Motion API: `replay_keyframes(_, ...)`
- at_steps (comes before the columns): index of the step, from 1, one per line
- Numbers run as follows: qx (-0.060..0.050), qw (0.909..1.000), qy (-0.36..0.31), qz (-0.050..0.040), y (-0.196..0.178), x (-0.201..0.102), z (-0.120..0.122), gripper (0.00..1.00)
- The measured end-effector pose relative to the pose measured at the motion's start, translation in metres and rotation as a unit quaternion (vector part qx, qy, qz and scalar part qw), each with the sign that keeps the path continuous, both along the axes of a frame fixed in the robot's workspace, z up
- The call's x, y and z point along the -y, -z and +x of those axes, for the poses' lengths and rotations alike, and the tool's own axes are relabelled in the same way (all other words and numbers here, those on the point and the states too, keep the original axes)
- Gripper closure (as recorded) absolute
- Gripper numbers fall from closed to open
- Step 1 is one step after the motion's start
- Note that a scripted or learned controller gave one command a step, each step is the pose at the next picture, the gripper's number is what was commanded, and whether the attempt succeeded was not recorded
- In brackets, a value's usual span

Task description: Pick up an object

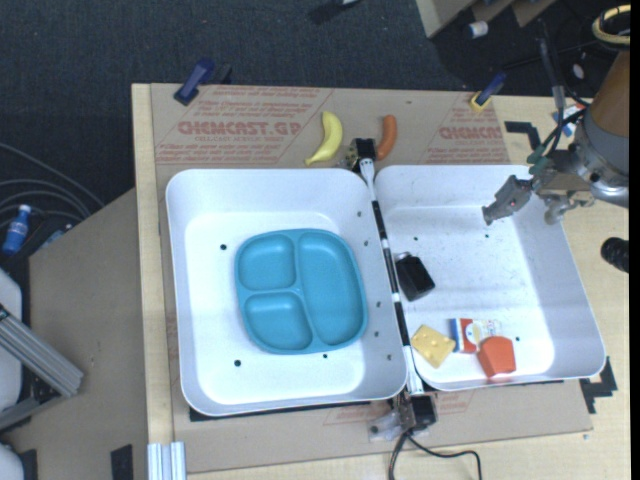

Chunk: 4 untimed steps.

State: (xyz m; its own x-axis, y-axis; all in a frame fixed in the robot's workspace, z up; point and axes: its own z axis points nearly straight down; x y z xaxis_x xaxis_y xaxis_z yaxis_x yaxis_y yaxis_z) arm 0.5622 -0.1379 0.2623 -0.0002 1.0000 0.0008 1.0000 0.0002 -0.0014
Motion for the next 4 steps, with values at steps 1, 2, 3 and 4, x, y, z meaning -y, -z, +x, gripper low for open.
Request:
replay_keyframes(1, -0.001, 1.0000, 0.000, 0.0002, 0.138, -0.024, 0.037, 0.00)
replay_keyframes(2, 0.010, 0.9999, 0.003, -0.0046, 0.165, -0.030, -0.020, 0.00)
replay_keyframes(3, 0.007, 1.0000, 0.002, -0.0029, 0.158, -0.033, -0.021, 1.00)
replay_keyframes(4, 0.002, 1.0000, 0.000, -0.0010, -0.007, 0.002, -0.024, 1.00)
